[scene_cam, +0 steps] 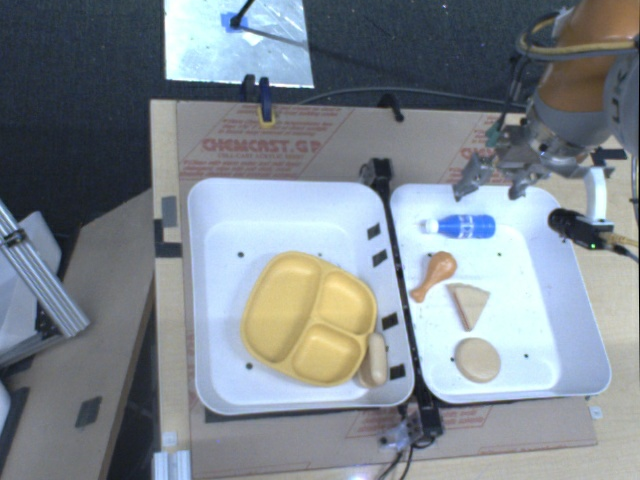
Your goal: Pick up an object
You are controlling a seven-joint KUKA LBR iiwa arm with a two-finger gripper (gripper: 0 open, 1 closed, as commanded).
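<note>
The arm's hand [494, 183] hangs with fingers seemingly spread, gripping nothing.

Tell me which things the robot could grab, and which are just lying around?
Could be picked up:
blue bottle
toy drumstick
wedge piece
round bun
bread roll
yellow divided tray

Just there:
left bin
right bin
foil sheet
blue clamp

The gripper hangs open over the right bin's far edge, holding nothing.

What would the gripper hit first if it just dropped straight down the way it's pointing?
Probably the blue bottle, lying just below the open gripper at the right bin's far end; depth is unclear, so it might meet the bin floor beside it.
</note>
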